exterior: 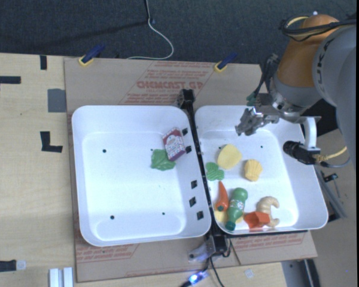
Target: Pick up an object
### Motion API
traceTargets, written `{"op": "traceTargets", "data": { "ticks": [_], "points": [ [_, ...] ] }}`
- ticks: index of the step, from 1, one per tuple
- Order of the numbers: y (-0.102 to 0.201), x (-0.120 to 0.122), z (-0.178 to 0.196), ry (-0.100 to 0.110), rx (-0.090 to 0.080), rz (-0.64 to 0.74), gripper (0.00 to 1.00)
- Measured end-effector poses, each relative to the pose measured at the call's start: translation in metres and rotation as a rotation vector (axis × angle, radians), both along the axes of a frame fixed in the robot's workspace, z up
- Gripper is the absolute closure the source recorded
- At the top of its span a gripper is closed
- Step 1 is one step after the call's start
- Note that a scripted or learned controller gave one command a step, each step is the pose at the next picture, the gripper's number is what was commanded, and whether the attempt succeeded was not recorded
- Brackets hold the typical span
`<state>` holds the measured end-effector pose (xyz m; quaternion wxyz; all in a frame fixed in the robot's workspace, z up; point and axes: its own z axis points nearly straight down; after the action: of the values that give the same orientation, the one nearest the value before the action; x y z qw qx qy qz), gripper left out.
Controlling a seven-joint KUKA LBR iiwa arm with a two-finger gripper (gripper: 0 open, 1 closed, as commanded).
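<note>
1. My gripper (249,124), dark metal, hangs over the far part of the right bin (299,178); I cannot tell its state, and nothing shows between its tips.
2. Just below it: a rounded yellow lemon-like piece (229,156) and a knobbly corn piece (252,170), both smooth plastic.
3. Further below: a green bottle (235,207) and an orange carrot (222,197).
4. Well to its left, in the left bin (90,160): a red packet (175,143) touching a green leafy piece (162,161).

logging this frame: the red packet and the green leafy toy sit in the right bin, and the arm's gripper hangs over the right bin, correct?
One thing is off. The red packet and the green leafy toy lie in the left bin, near its right wall, not in the right bin. The camera view shows this. The gripper does hang over the right bin.
</note>
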<state>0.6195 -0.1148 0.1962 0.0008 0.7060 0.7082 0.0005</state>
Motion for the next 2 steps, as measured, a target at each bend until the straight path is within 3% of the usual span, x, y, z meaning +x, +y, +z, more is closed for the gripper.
{"op": "traceTargets", "data": {
  "ticks": [1,2],
  "points": [
    [0.066,0.052,0.082,-0.009,0.0,0.006,1.0],
    [0.122,0.028,0.042,0.007,0.001,0.003,1.0]
  ]
}}
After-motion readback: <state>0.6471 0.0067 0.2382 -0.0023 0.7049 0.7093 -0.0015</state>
